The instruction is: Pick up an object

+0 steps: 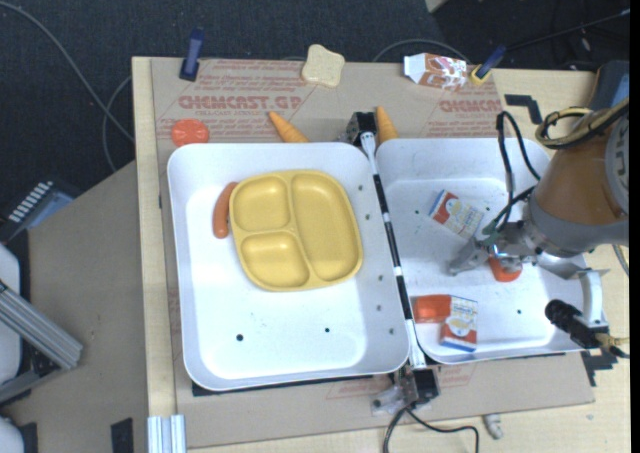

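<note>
Bench on dark carpet
Dark blue-grey carpet floor (90, 11) surrounds a tan cardboard-topped bench (90, 271); black cables trail across it.

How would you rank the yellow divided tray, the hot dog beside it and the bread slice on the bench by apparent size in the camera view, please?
1. yellow divided tray, by far
2. hot dog and bread slice: look alike, unranked

A single fixed camera looks down at a slant from above on the cardboard-covered counter (160, 361), far enough back to take in both shallow white plastic bins (290, 361) side by side, with dark floor beyond. The grey arm with the orange band (580, 191) enters from the right, its far reaches apparently cropped.
</note>
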You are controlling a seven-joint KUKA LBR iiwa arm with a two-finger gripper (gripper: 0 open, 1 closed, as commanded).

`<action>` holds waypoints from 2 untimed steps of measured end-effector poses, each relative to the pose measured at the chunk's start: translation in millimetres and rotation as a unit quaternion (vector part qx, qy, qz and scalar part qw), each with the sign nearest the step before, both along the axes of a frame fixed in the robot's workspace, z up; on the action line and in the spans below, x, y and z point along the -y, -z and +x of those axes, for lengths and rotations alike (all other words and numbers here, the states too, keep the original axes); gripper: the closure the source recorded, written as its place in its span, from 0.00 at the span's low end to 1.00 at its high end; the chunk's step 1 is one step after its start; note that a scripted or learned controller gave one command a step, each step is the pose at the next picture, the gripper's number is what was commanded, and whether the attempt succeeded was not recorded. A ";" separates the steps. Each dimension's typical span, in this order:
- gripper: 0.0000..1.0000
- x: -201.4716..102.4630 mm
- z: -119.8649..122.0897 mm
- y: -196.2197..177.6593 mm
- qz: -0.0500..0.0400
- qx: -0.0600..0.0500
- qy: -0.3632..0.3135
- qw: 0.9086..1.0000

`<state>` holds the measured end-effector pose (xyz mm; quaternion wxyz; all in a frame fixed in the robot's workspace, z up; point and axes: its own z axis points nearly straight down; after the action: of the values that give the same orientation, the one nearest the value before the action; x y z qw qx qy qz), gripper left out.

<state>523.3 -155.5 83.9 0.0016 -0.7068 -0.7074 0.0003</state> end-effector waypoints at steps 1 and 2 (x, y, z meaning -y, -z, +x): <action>1.00 0.8 0.5 -10.3 -0.001 0.001 0.001 1.000; 0.00 0.8 0.4 -10.2 -0.001 0.001 0.001 1.000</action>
<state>523.7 -156.3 94.1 0.0000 -0.7073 -0.7069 0.0001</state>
